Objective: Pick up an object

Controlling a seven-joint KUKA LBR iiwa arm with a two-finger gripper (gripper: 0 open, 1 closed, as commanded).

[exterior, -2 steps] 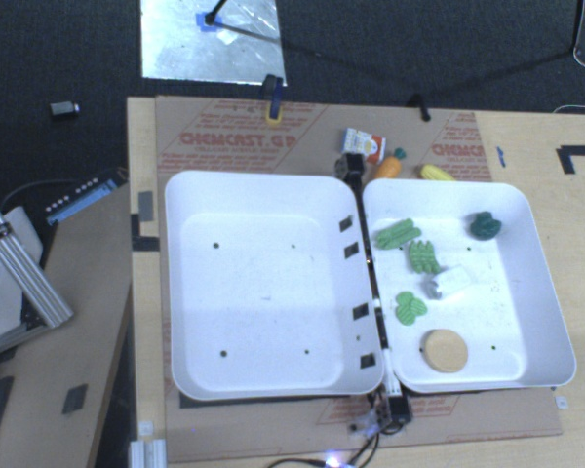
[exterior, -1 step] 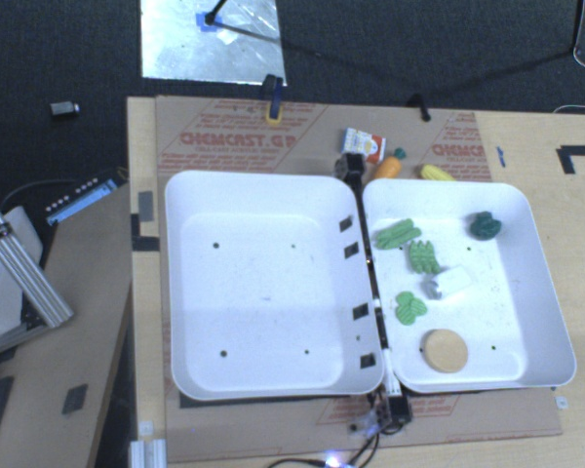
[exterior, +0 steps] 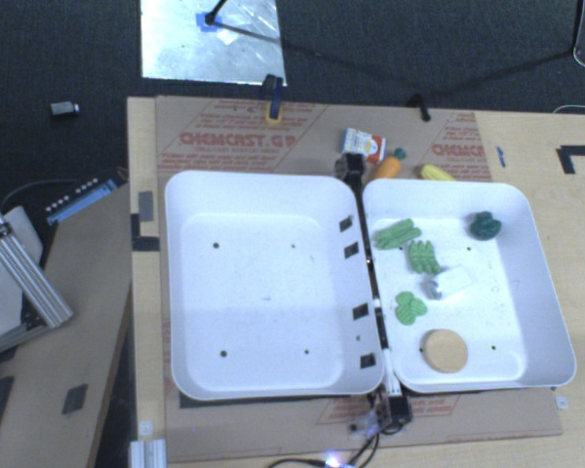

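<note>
The surface is covered with a brown printed board and carries two shallow white bins side by side. The left bin shows a bare white floor marked by four small dark dots. The right bin holds the candidate objects for pickup.

Positions in the right bin, read from its centre:
- A dark green object lies toward 1 o'clock, near the far wall.
- A light green ridged piece lies toward 10 o'clock, close to the seam between the bins.
- A second green ridged piece lies just beside the first, at its 4 o'clock.
- A small grey item sits near the centre, touching a pale translucent item at its 3 o'clock.
- A light green lobed piece lies toward 8 o'clock.
- A tan disc lies flat toward 6 o'clock, near the front wall.

Four black clips run along the seam between the bins.

On the board at 12 o'clock from the right bin lie a white-and-red packet, an orange object and a yellow object. A blue-and-yellow clamp grips the far edge of the board.

The state of the end effector cannot be told; no object is seen held.
</note>
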